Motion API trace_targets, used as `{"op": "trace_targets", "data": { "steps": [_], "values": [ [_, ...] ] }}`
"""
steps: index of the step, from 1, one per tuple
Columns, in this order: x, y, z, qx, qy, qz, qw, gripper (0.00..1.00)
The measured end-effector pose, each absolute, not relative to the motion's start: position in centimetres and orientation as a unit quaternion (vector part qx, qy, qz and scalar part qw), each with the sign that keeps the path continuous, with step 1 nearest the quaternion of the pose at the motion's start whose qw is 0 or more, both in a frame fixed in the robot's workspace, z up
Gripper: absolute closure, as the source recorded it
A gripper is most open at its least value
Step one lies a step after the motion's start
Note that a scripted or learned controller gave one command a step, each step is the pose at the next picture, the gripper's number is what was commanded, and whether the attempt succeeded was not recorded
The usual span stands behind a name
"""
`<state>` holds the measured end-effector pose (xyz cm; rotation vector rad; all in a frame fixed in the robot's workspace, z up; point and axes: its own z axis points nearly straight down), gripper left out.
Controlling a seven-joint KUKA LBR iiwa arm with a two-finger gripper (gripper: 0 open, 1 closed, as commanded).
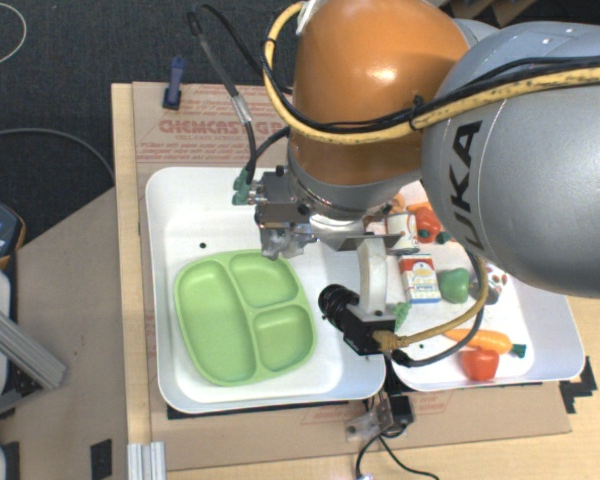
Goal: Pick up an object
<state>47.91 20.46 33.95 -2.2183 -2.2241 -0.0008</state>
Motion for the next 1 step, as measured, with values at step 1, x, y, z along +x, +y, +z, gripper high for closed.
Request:
{"op": "trace_targets", "data": {
  "steps": [1],
  "values": [
    [53.44,21.51,38.19,-0.706,-0.708,-0.0037,-0.002,1.0]
  ]
}}
